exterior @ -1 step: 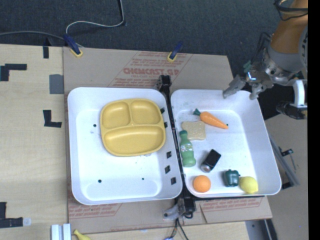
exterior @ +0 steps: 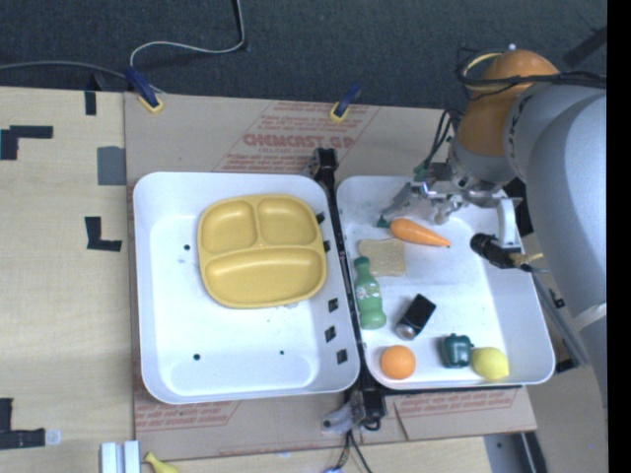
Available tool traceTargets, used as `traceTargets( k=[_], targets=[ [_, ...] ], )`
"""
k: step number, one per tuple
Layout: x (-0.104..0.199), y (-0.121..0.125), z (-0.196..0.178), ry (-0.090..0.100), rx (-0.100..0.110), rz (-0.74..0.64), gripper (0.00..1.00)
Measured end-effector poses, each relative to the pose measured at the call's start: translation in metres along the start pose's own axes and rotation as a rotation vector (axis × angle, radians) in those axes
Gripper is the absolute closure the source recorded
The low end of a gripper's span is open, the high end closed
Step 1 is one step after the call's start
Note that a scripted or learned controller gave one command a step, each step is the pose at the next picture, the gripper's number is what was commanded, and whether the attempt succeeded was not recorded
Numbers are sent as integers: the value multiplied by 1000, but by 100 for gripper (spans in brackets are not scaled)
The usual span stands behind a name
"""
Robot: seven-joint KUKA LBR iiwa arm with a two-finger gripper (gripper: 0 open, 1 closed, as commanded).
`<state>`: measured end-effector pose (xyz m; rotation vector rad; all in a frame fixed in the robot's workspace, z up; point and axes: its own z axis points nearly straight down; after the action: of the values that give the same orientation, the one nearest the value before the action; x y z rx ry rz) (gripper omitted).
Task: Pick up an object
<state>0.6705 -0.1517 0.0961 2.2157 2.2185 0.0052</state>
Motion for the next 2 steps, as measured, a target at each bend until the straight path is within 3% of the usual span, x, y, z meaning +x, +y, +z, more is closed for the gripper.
traceTargets(
  k=[1,2],
  targets=[
    [59,-2,11,2,6,-1,0],
    [59,-1,1,0,5,-2,100]
  ],
)
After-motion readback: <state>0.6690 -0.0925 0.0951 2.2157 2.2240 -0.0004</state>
